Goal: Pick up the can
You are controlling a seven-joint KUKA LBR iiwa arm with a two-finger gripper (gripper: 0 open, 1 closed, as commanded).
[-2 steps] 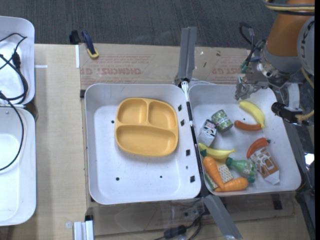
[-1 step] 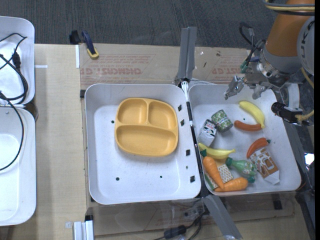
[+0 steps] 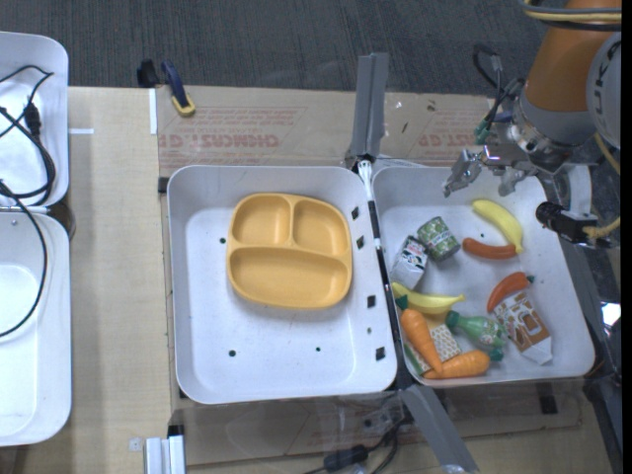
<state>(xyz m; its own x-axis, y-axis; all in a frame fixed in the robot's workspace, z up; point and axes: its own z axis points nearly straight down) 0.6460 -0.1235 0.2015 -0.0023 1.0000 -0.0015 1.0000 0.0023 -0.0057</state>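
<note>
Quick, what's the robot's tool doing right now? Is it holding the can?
Tool: open, holding nothing, up at the far edge of the right bin. The can lies in that bin, apart from it.

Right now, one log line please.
gripper above right bin back edge | can untouched | nothing held

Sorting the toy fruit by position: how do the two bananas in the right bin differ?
The upper banana lies near the bin's far wall, slanting, clear of other items. The lower banana lies nearly level by the left wall, crowded against the carrot and the bottle. Both are yellow and curved.
</note>
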